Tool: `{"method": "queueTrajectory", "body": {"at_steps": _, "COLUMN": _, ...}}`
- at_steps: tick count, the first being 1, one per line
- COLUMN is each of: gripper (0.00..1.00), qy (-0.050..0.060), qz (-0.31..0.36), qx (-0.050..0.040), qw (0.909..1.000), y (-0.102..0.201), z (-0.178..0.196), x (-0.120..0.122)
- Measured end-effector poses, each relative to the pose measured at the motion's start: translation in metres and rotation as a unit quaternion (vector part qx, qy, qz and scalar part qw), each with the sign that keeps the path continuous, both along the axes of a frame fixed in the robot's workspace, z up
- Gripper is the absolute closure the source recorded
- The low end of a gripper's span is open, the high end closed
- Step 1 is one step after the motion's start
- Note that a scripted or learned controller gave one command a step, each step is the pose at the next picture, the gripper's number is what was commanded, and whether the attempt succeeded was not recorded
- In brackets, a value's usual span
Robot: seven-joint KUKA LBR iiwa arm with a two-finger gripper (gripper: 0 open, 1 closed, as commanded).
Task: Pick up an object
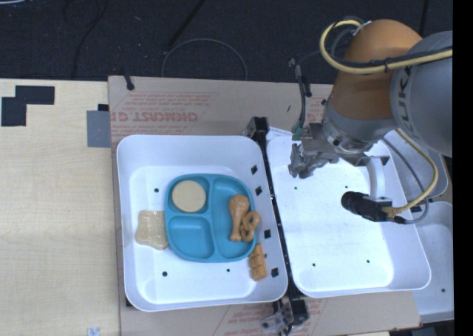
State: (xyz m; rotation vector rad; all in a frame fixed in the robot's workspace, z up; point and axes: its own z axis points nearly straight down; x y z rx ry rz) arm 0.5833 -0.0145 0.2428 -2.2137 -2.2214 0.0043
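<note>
Probably the easiest object to take is the small tan waffle piece lying on the floor of the left bin, near its front right corner and just beside the blue divided tray; it looks light, stiff and a little ridged, so a pinch across its narrow width should hold. It is a short, golden-brown block, toy-like in finish. Whether the gripper, which hangs over the right bin near its back left corner, is open or closed cannot be told from this view.
</note>
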Motion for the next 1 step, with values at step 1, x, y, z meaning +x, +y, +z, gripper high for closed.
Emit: {"method": "queueTrajectory", "body": {"at_steps": 1, "gripper": 1.00, "qy": 0.000, "qz": 0.000, "qx": -0.0006, "qw": 1.0000, "y": 0.0513, "z": -0.0127, "x": -0.0055}}
